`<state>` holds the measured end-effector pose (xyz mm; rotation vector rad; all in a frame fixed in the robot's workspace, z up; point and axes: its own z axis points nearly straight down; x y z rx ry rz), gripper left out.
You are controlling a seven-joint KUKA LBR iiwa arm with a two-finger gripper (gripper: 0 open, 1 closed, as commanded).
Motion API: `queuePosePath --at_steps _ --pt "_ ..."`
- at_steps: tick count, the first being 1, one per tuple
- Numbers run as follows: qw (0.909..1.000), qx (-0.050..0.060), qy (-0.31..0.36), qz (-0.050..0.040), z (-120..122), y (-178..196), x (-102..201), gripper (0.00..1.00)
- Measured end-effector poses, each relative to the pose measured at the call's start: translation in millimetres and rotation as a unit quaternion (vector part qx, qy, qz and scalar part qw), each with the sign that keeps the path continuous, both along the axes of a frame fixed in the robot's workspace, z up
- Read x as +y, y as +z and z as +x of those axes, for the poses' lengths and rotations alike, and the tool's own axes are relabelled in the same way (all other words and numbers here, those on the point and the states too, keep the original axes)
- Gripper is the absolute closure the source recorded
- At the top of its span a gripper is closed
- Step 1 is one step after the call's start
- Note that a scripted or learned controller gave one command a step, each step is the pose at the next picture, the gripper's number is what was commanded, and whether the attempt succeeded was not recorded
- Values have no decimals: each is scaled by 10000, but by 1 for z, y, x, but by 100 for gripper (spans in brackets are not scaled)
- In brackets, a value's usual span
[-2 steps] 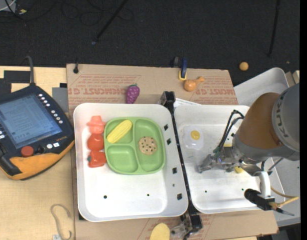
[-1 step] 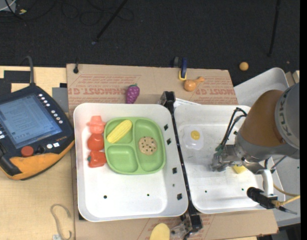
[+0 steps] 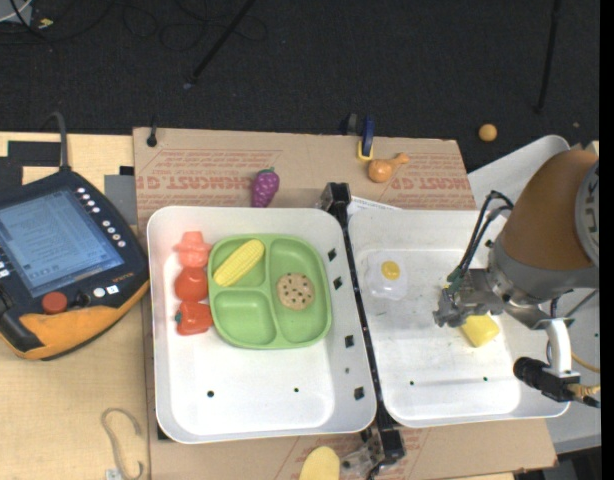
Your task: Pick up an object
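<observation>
In the right bin (image 3: pixel 427 403), my fingers (image 3: pixel 453 306) hang low just left of the yellow block (image 3: pixel 480 330), which lies tilted on the floor, though I cannot tell whether they are parted or clenched.
</observation>
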<state>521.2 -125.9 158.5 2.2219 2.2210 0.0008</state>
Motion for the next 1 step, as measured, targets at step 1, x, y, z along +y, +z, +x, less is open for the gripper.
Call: queuePosePath --at_steps 1 --pt "10000 -19 3 -4 2 63 2 100"
